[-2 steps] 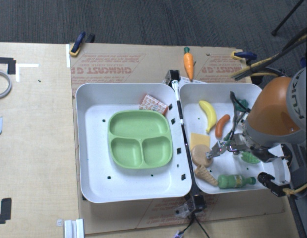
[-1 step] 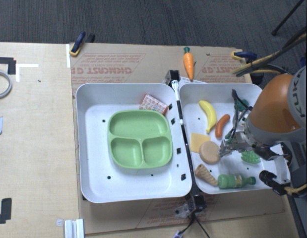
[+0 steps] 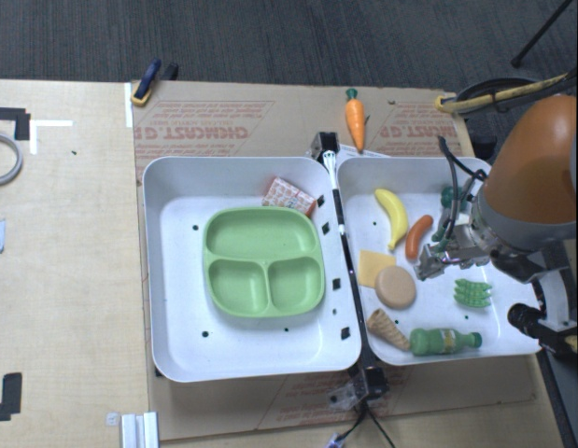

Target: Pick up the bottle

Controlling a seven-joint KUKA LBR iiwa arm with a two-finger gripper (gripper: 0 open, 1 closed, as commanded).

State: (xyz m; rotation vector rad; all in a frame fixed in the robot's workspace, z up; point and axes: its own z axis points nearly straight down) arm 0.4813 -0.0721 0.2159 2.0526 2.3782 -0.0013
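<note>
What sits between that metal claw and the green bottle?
In the camera view, bare white bin floor separates the gripper from the bottle; the round tan food and green pea pods flank that stretch.

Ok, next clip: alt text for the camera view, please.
A green bottle lies on its side at the near edge of the right bin, with the arm's hand above the bin's middle, apart from it. A banana, sausage and other toy food surround it; the left bin holds a green divided plate.
</note>
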